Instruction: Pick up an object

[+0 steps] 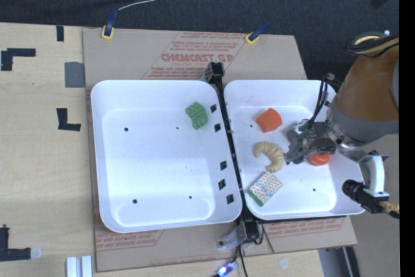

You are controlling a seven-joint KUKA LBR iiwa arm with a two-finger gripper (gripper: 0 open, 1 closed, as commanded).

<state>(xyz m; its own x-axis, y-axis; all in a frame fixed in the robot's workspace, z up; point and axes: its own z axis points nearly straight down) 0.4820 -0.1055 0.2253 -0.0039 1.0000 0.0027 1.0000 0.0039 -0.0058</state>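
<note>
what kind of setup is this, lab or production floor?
Likely a lab grasping rig: two white bins on taped cardboard, toy-like items such as a croissant, and the grey arm reaching in.

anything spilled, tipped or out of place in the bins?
Nothing stands out. Green block lies alone in the left bin. Right bin holds an orange block, tan croissant-shaped piece, patterned packet, and a red-orange object by the gripper.

Bench point(39, 139) carries a brown cardboard sheet point(194, 52); left white bin point(104, 159) and right white bin point(285, 89) sit side by side on it.
</note>
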